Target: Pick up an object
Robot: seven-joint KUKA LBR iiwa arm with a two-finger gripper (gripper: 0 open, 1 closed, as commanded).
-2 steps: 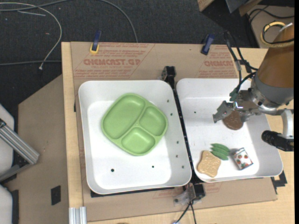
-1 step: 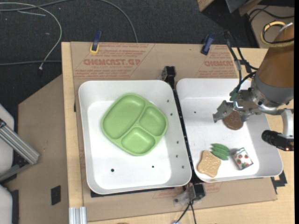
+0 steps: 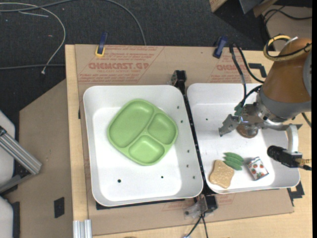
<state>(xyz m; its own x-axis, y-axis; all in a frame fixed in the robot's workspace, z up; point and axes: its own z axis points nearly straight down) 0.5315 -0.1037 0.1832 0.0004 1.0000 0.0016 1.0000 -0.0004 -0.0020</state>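
Green plastic is the first thing on the left: a divided plate (image 3: 143,131) with three compartments lies tilted in the middle of the left bin (image 3: 94,148). The bin itself is shallow and white, and it sits on a cardboard sheet (image 3: 124,58) with red print. Two blue clamps (image 3: 102,42) hold the sheet at its far edge.

The right bin (image 3: 208,103) touches the left one along a black divider. Near its close edge lie three small things. A tan toast-shaped piece (image 3: 221,173) is leftmost, a green leafy piece (image 3: 233,159) touches it at about 1 o'clock, and a small white packet with red dots (image 3: 257,168) rests just beside the leaf at about 4 o'clock.

The gripper (image 3: 233,124) hangs over the middle of the right bin, under the orange band of the arm (image 3: 287,68). Its fingers appear spread, with nothing between them. From the gripper, the leafy piece lies at 6 o'clock, the toast piece at about 7 o'clock, and the packet at about 5 o'clock, all apart from it.
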